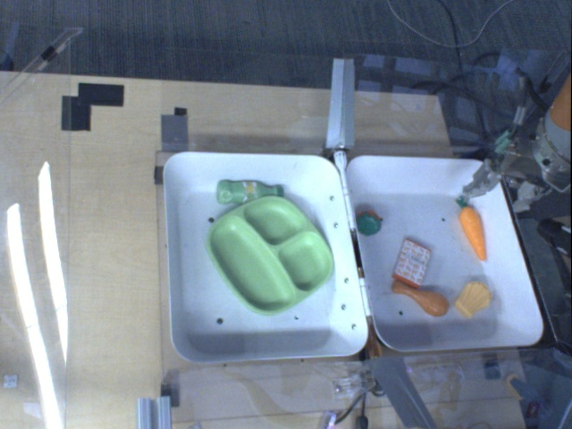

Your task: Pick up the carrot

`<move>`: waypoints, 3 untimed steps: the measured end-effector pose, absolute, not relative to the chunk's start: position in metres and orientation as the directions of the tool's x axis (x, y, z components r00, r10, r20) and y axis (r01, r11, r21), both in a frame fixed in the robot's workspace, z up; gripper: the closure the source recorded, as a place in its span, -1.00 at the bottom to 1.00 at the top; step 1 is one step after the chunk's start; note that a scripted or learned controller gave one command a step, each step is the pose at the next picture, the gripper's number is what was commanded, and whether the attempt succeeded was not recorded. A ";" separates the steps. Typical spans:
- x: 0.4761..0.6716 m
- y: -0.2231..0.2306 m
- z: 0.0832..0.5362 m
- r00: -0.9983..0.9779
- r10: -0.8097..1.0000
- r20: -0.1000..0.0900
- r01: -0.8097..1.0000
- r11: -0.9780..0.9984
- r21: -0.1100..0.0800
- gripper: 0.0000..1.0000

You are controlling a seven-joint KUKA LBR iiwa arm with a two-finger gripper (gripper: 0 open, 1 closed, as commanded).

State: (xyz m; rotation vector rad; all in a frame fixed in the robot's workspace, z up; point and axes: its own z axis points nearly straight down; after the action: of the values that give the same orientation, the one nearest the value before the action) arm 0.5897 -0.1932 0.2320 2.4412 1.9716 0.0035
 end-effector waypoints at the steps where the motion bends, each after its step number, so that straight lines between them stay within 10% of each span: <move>1: 0.623 -0.198 0.238 0.243 0.970 0.000 0.970 -0.243 0.007 -1.00; 3: 0.636 -0.197 0.088 0.028 1.000 -0.002 1.000 -0.028 0.008 -1.00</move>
State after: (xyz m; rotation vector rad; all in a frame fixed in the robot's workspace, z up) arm 0.6364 -0.1973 0.0875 2.2474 2.1855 0.0064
